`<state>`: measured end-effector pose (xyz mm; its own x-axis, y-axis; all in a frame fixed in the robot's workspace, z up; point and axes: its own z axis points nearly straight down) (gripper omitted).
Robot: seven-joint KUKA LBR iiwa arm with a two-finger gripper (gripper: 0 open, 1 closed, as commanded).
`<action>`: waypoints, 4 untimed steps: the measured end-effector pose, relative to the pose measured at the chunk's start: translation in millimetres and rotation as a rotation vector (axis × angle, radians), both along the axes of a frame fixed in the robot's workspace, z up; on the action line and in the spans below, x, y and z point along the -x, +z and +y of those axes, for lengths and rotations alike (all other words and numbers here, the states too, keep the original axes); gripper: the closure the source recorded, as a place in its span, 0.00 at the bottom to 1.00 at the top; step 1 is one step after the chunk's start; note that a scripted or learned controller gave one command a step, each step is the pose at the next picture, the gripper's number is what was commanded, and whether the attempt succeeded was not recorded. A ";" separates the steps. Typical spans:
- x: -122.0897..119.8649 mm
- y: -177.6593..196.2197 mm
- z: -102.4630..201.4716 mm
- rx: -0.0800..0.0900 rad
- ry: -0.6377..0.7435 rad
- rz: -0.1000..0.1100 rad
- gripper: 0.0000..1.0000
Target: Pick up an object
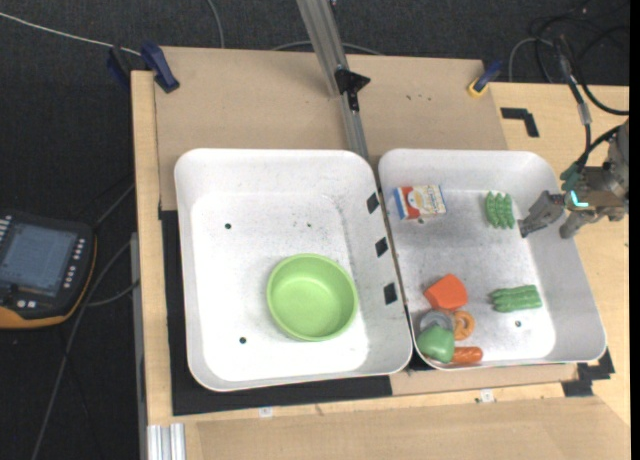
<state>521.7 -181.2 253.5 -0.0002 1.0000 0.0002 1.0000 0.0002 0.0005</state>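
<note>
Nearest the camera, along the front wall of the right bin (560,278), a cluster of things lies packed together: a green rounded piece (436,345) with an orange-red piece (467,355) just beside it, a small orange ring (464,325) touching them, and an orange block (447,292) right behind. A little to the right, a green ridged toy (516,298) lies flat on the bin floor, apart from the cluster. In the left bin (200,248), a light green bowl (312,296) sits upright toward the front right part. Farther back in the right bin, a small white carton with red and blue print (417,202) lies near the left wall, and a second green ridged toy (499,210) rests near the right wall. The end effector (545,216) hangs at that bin's right rim, just beside this second green toy but not touching it; its dark fingers (533,220) look spread somewhat apart, with nothing between them. Beyond the bins, the tan worktop (250,98) carries a metal pole (325,33) and blue clamps (160,68) at its back corners.
</note>
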 end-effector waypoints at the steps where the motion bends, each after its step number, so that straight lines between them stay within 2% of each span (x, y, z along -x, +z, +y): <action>1: 0.0 -0.1 0.0 0.000 0.000 0.000 0.00; 3: -14.1 -116.4 1.6 -0.001 0.000 0.005 0.00; 4: -13.3 -160.0 2.1 -0.001 0.000 0.004 0.00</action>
